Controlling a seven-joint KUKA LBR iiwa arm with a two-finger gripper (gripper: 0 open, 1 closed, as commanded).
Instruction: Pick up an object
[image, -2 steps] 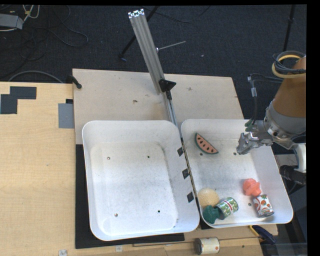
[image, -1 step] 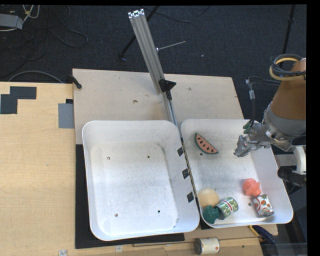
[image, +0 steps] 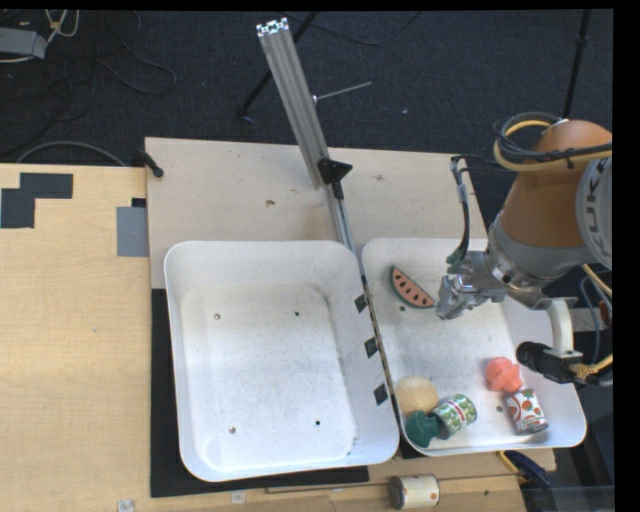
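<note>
My bench (image: 250, 190) is pale wood, carrying two shallow white bins side by side: the left bin (image: 190, 300) and the right bin (image: 385, 262), their inner rims touching.

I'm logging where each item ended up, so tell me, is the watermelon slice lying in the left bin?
No, the watermelon slice lies in the right bin, near its far left corner, beside the pincer.

The metal two-finger gripper (image: 447, 306) is hovering just right of the red watermelon-slice toy (image: 411, 288) in the right white bin (image: 470, 445).
</note>
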